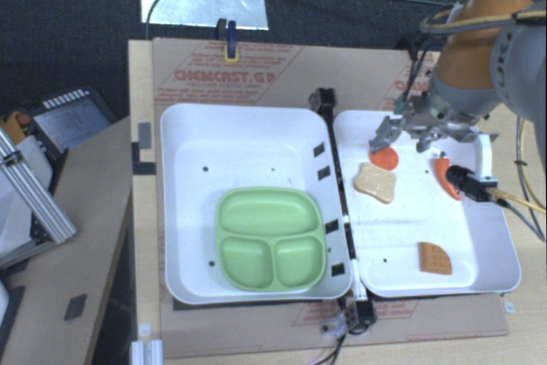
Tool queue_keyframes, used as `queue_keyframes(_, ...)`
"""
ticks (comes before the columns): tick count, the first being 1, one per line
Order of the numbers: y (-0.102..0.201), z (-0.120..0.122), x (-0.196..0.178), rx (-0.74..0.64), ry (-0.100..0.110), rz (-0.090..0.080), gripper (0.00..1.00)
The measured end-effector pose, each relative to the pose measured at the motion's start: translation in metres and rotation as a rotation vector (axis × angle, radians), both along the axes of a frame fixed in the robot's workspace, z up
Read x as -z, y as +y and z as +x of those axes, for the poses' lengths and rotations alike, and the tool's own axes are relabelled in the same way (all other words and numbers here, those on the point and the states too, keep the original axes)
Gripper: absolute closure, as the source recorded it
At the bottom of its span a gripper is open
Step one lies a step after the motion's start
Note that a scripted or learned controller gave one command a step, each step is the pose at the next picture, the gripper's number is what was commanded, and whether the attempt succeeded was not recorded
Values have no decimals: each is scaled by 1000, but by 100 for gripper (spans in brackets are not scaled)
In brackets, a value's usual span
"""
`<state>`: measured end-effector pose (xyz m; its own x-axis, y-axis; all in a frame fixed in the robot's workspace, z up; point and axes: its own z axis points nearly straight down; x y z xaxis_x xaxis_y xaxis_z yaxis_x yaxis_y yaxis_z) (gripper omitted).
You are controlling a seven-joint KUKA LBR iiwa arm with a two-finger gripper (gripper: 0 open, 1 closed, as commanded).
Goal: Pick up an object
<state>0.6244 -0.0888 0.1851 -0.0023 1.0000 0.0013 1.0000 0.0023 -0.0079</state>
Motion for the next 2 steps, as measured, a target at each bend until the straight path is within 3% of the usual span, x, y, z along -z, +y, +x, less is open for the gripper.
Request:
queue_keyframes(1,0,2,-5,-1,-9,-1,0)
queue_keyframes(2,-6,10,45,1,-6,-1,0)
